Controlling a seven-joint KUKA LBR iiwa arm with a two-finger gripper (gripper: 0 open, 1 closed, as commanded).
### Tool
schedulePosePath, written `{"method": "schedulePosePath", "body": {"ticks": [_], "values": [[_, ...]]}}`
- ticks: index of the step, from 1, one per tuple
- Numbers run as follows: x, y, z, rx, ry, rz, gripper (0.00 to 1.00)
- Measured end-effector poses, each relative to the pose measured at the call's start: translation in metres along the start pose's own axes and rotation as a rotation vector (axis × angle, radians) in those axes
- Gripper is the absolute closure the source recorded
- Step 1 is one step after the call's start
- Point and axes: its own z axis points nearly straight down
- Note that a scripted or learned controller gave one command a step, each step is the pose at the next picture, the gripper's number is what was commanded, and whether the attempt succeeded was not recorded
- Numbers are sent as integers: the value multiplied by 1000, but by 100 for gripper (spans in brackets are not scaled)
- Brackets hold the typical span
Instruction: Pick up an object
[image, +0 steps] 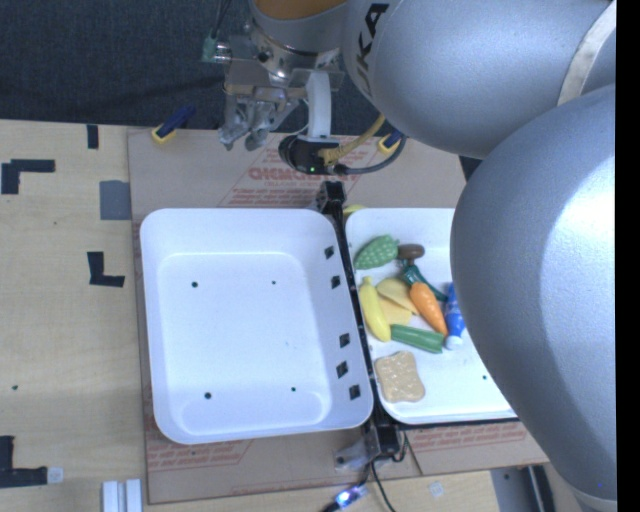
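Note:
Toy foods lie in the right bin: a green leafy piece, a small brown piece, a yellow banana, an orange carrot, a green cucumber, a blue and white piece and a tan cracker. My gripper hangs high beyond the far edge of the left bin, well apart from the toys. Its fingers stand open with nothing between them. The big grey arm covers the right bin's right side.
A brown cardboard sheet lies under both bins on the wooden bench. A black divider with clips runs between the bins. A blue and yellow item lies at the back left.

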Motion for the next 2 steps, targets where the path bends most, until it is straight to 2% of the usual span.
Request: {"method": "schedulePosePath", "body": {"ticks": [2], "values": [[22, 0, -148, -5, 1, -1, 100]]}}
